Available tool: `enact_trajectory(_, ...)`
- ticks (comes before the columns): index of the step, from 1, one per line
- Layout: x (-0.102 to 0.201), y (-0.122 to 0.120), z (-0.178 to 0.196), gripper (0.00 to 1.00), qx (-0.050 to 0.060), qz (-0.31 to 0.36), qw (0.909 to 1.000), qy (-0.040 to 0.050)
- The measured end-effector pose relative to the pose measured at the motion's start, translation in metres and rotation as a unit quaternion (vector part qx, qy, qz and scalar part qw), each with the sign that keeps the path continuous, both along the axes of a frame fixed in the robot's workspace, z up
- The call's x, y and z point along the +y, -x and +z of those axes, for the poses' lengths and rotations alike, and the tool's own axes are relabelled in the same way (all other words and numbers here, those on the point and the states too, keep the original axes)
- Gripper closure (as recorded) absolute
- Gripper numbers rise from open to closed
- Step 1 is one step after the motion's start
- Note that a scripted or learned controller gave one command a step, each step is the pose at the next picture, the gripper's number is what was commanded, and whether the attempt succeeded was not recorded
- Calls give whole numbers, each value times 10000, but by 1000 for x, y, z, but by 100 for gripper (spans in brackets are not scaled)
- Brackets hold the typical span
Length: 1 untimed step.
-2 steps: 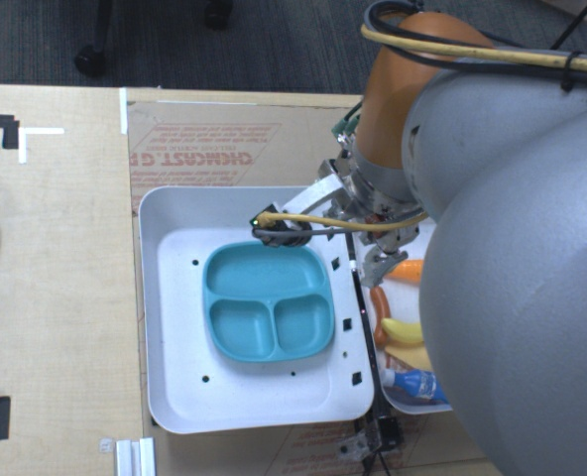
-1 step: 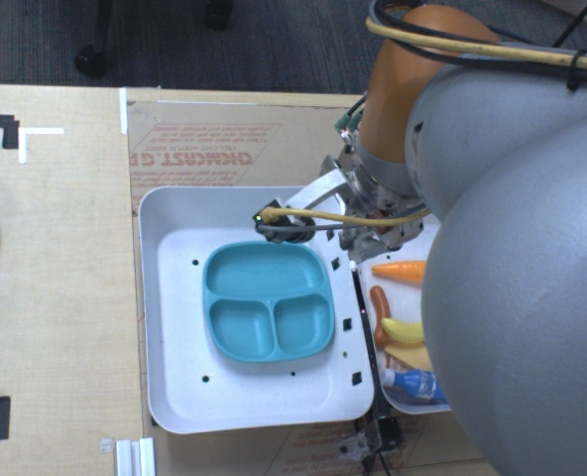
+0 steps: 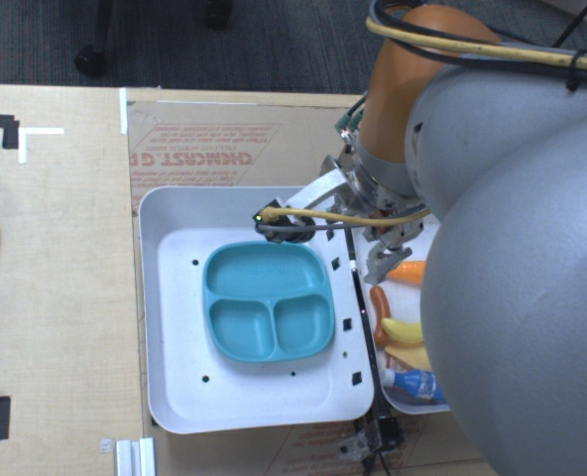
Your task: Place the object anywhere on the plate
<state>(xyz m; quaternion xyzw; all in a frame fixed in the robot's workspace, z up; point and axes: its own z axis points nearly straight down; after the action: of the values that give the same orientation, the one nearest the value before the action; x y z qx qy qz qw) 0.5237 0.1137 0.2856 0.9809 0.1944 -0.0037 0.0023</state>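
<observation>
Plate (image 3: 269,310), teal, 3 compartments, lies flat in left bin (image 3: 175,385). Possible objects all lie in right bin (image 3: 391,399), apart from the plate: carrot (image 3: 408,273), sausage (image 3: 379,300) just below it, banana (image 3: 401,332) next, then a blue-white pack (image 3: 412,385). Can't tell which 1 is the target. Gripper (image 3: 381,258) sits near the bins' shared edge, just beside the carrot. Wide, narrow or holding: can't tell. Arm (image 3: 512,266) covers most of the right bin.

Teal plate (image 3: 216,266), smooth plastic with a soft sheen. White bin (image 3: 179,365) under it, matt plastic. Brown cardboard (image 3: 204,147) at the far side, dull and printed. Pale bench (image 3: 46,266) on the left looks like wood. On the right, the arm (image 3: 522,266): glossy grey shell.
</observation>
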Motion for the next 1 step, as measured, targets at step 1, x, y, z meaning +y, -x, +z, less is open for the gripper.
enact_trajectory(1,-1,-1,8,100,15,14,10000,14)
